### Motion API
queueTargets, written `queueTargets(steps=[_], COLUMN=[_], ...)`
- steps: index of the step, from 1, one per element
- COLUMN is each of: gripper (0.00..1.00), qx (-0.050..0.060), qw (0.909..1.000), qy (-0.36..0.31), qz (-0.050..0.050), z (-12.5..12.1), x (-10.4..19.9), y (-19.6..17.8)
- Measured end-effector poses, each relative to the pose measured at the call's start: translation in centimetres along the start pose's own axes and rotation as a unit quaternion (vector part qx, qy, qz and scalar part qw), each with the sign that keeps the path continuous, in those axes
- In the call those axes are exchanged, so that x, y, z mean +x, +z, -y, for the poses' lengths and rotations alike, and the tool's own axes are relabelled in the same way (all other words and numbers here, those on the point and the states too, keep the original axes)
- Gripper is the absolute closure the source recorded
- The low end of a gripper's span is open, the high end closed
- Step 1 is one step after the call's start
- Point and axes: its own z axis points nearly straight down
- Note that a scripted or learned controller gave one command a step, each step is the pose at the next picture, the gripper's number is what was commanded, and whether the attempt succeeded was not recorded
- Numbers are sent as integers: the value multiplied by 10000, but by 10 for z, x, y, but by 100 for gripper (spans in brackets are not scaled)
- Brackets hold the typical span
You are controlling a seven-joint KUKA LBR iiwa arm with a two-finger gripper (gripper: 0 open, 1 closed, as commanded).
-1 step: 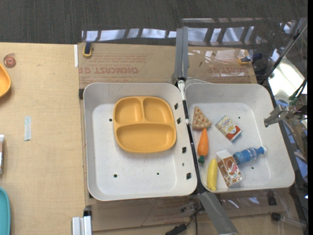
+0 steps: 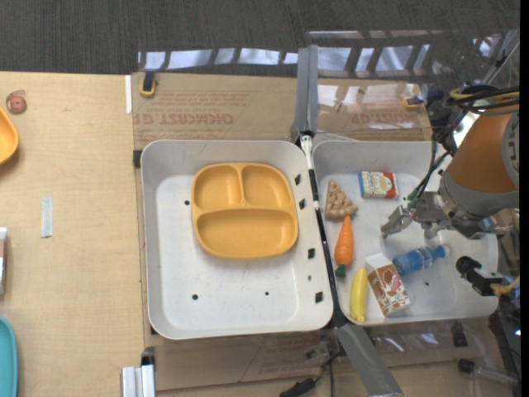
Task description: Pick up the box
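Reaching into the right bin (image 2: 331, 160), the arm (image 2: 483, 168) holds its end effector (image 2: 399, 220) in the air over the middle of that bin. Its two fingers look a little apart, with nothing between them.

Two boxes lie in this bin. A small box (image 2: 378, 184) is at the far side, just left of the end effector. A bigger box (image 2: 388, 284) lies at the near side, next to a blue bottle (image 2: 419, 260) and close to a banana (image 2: 359, 294).

I think the small box is the easier one, because it has room around it. To do this well, the end effector should go right over the middle of the box, come straight down with a finger on each side, then squeeze and lift slowly. The carrot (image 2: 344, 241) and the cracker (image 2: 336, 200) are to the left and should not be bumped.

The yellow plate (image 2: 245, 208) sits in the left bin (image 2: 165, 246).
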Motion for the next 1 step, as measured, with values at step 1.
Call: queueTargets(steps=[1], gripper=[0], qx=[-7], qw=[9999], qy=[-154], qz=[8], z=[-79], x=[39], y=[-1])
